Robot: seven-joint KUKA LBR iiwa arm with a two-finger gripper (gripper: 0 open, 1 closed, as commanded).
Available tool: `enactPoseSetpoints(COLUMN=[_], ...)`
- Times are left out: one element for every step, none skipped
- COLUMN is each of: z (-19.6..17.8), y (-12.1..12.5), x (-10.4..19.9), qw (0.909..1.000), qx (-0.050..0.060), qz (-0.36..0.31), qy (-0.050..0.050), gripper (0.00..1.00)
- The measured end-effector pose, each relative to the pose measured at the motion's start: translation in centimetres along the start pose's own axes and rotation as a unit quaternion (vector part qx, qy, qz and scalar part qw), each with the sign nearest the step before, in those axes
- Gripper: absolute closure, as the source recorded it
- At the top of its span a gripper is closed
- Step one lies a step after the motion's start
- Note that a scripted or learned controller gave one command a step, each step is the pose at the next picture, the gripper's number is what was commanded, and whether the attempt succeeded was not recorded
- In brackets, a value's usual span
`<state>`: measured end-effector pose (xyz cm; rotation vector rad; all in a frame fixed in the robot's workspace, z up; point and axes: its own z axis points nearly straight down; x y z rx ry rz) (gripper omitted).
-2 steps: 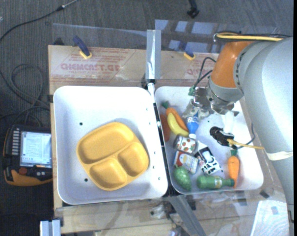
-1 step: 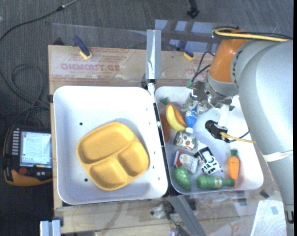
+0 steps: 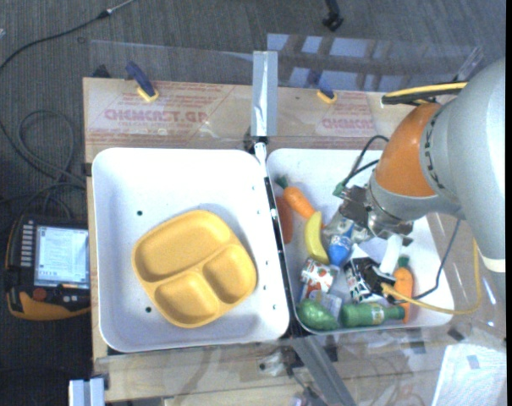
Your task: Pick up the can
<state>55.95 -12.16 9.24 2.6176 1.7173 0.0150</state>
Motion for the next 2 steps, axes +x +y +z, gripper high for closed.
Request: enactPoseSetpoints(z=[-14.2, -9.0], y=[-0.8, -5.1], x=[-3.2, 1.5], qw=[0.9979, 0.9999], qx=[0.008, 0.01], qz=[0.064, 0.009], qy=[-0.004, -0.002], gripper=[1.0, 1.0])
